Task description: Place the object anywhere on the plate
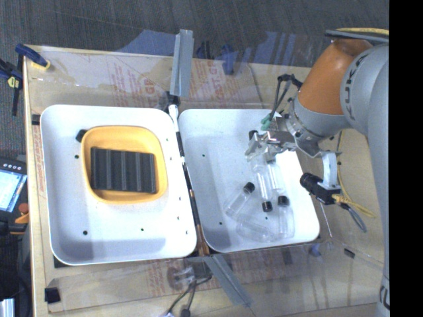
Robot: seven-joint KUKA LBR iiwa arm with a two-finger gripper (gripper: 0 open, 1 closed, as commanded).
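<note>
The two-finger gripper point(266, 152) hangs low in the right shallow white bin point(205, 177); whether it is spread or closed cannot be told. Just below it lie several clear plastic vials with black caps point(264, 203). Well to its left, in the left white bin point(59, 210), sits the yellow rounded-square plate with a dark ribbed centre point(123, 162).

- The two bins point(112, 240) look like smooth white plastic with a soft sheen.
- The plate point(124, 137) is glossy yellow, with a dark ribbed block point(124, 170) lying matt on it.
- The vials point(264, 207) in the right bin are clear plastic or glass with black caps.
- The desk point(99, 78) shows pale wood under a shiny clear film.
- The arm point(360, 78) has a smooth grey and orange casing.
</note>
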